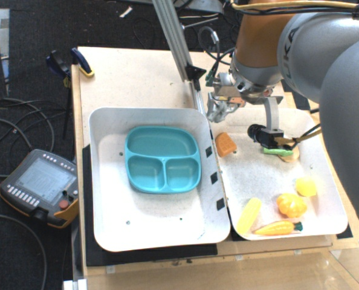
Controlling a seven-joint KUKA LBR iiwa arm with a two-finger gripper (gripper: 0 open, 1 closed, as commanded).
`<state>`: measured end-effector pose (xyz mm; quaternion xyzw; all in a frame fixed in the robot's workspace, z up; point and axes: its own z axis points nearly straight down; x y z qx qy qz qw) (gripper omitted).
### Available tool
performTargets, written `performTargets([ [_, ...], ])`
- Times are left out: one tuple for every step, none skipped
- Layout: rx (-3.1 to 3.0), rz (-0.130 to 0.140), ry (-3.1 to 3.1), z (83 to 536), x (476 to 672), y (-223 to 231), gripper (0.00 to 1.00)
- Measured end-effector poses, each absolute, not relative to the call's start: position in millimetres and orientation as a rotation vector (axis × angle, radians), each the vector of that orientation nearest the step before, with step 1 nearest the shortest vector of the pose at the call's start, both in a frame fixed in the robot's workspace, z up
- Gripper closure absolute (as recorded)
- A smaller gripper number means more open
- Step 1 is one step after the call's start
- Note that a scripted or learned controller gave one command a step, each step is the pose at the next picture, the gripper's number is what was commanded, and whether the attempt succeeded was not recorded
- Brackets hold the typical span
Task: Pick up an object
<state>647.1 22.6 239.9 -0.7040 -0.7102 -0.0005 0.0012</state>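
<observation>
Nearest the lens: grey arm link (339, 59), blurred, coming in from the right, with the orange band (261, 26) above the wrist. The jaws hang over the back rim where the two bins meet; can't tell if they're apart or together, and nothing shows between them.

Candidate objects, all in the right bin (327, 162):
- orange piece (226, 144): just camera-side of the jaws, not touching them, closest of the lot
- green piece (276, 151) on a tan bit (290, 156): right of the jaws, near
- yellow block (306, 188) and orange-yellow pepper (291, 205): right and well toward the camera
- yellow pod (249, 215) and carrot (277, 227): furthest from the jaws, at the near rim

Left bin (107, 222): teal divided plate (161, 160), flat, left of the jaws and toward the camera.

Surface: pale speckled table (131, 77), with a blue-yellow clamp (77, 62) on its far corner, well left of the jaws. An aluminium strut (173, 35) slants up just behind the jaws.

Room: dark carpet (28, 17), loose cables (16, 116), and a teach pendant (40, 189) on the floor beside the table.
</observation>
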Motion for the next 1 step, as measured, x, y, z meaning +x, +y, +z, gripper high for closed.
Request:
performTargets([
  [-2.211, 0.0, -2.229, 234.4, 640.5, 73.9, 1.0],
])
